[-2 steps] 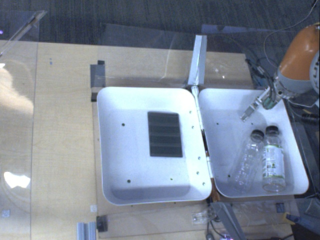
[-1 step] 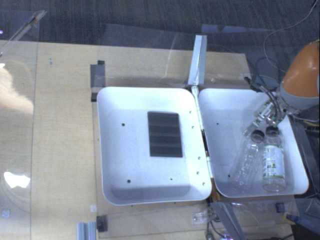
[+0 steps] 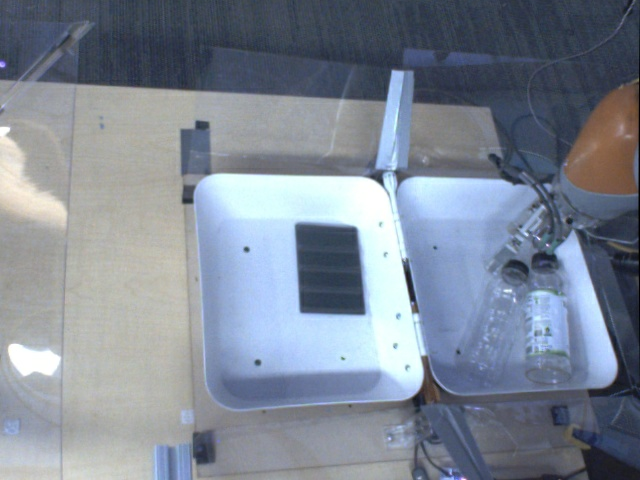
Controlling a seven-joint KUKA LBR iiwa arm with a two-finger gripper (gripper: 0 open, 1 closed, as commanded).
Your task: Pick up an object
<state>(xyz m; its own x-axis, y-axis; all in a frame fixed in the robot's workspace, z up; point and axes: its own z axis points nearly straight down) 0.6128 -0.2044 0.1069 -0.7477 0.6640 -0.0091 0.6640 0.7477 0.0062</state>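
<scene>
Two clear plastic bottles lie in the right bin (image 3: 440, 218). One bottle (image 3: 492, 326) slants toward the bin's near left. The other bottle (image 3: 547, 330) carries a white label and lies along the right wall. Both dark caps point to the far side. My gripper (image 3: 531, 236) hangs at the end of the grey arm with the orange band, just above and beside the two caps. No object shows between its tips. A dark ribbed rectangular pad (image 3: 330, 268) lies flat in the middle of the left bin (image 3: 225, 268).
A metal bar (image 3: 395, 123) rises behind the seam between the bins. Cables (image 3: 520, 168) trail at the right bin's far right corner. Light wooden bench top (image 3: 100, 268) stretches to the left of the bins.
</scene>
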